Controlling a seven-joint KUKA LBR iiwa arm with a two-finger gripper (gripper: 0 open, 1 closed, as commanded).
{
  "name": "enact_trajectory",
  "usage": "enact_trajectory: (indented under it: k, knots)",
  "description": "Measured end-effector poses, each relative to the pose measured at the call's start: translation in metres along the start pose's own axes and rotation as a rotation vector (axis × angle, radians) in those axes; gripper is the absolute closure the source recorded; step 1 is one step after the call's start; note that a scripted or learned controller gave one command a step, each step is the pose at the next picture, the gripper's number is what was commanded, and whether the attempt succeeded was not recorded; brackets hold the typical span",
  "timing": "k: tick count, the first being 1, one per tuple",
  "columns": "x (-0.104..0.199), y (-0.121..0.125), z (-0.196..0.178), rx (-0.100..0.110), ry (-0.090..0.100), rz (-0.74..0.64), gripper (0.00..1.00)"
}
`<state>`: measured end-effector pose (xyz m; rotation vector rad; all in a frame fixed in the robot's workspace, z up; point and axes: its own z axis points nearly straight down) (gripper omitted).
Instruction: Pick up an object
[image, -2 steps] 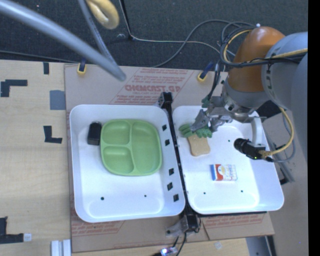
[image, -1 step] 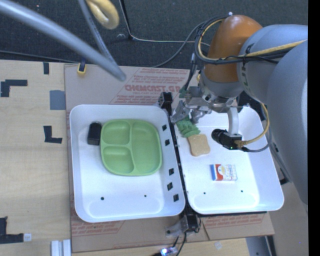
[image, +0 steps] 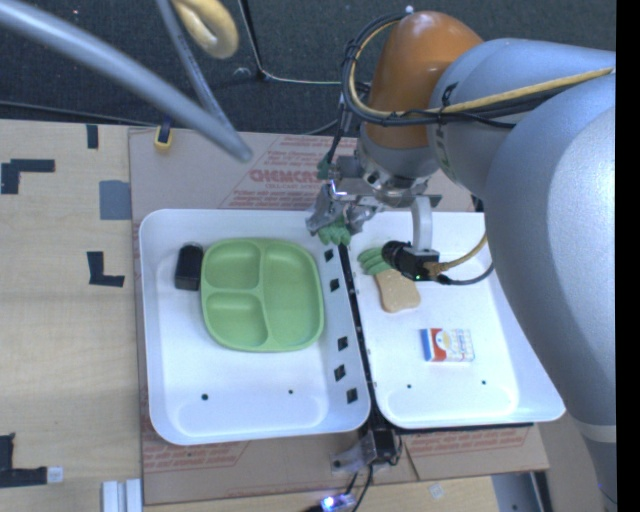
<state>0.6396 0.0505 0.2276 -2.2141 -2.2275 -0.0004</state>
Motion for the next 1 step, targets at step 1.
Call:
enact_trajectory:
  k: [1]
  knots:
    - [0.0438, 0.0062, 0.0092, 0.002, -0.001, 0.001, 1.00]
